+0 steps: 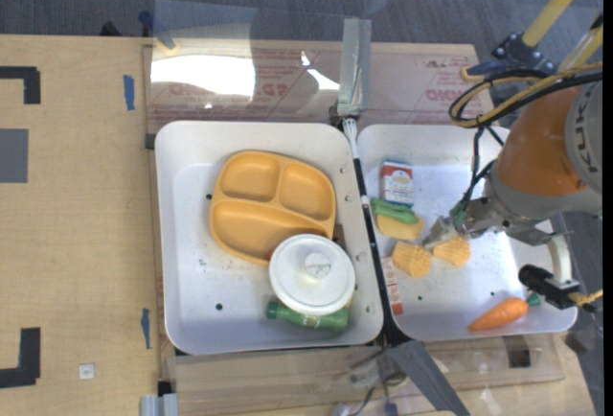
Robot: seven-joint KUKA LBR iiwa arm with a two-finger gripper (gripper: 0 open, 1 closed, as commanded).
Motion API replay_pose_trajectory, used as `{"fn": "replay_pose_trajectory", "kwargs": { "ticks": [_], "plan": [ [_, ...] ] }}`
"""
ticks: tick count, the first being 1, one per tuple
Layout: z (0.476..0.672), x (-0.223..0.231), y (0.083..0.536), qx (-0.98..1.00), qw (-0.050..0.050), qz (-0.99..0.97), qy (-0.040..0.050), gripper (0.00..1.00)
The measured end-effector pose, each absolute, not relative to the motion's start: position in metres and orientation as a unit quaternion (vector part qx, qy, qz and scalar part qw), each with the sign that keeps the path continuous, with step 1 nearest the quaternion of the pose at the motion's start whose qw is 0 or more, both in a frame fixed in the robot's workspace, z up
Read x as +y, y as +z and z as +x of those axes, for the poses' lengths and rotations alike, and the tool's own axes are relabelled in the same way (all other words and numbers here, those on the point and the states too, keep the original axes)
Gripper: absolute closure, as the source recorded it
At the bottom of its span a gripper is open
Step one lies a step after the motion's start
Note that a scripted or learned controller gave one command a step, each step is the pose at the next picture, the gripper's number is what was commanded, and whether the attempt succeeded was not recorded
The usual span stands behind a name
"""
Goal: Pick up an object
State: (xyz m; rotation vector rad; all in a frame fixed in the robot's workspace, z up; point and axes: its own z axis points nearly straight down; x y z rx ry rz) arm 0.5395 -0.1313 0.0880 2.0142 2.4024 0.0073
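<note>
The right bin [498,323] holds a small red and white carton [397,182], a green pod [394,210] lying on a pale yellow wedge [398,226], two yellow waffle-like pieces [413,260] [453,253] and an orange carrot [499,313] near the front edge. My gripper [451,228] reaches down into this bin from the right, just above and behind the right-hand waffle piece. Nothing is visibly held in it.
The left bin [182,242] holds a yellow divided plate [259,198], and a white round bowl [312,272] rests on a green object [308,314]. A divider wall [369,242] separates the bins. The grey arm with its orange band [541,155] overhangs the right bin's right side.
</note>
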Motion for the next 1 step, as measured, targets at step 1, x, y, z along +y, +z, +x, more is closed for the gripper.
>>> {"fn": "replay_pose_trajectory", "kwargs": {
  "ticks": [1],
  "plan": [
    [0.575,-0.0653,0.1883,0.748,0.003,0.663,0.0033,1.0]
  ]
}}
